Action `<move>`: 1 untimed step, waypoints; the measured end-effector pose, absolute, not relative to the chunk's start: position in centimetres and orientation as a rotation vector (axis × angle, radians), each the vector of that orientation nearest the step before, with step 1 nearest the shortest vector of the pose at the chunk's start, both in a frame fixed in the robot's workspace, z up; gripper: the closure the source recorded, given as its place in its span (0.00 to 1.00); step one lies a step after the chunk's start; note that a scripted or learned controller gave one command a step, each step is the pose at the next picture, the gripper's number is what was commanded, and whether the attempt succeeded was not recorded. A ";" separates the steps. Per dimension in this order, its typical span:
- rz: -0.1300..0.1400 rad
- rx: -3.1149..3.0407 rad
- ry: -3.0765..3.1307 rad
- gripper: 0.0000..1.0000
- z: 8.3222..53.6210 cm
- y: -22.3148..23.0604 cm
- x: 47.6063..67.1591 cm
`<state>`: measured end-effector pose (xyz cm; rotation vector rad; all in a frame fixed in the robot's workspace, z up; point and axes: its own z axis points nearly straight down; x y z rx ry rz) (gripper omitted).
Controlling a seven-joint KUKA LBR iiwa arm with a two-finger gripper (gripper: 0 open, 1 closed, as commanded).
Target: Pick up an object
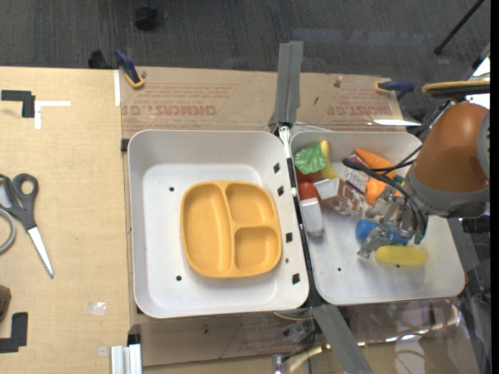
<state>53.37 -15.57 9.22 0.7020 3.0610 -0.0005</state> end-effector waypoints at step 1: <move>-0.005 0.825 3.053 0.00 8.8 -16.4 63.3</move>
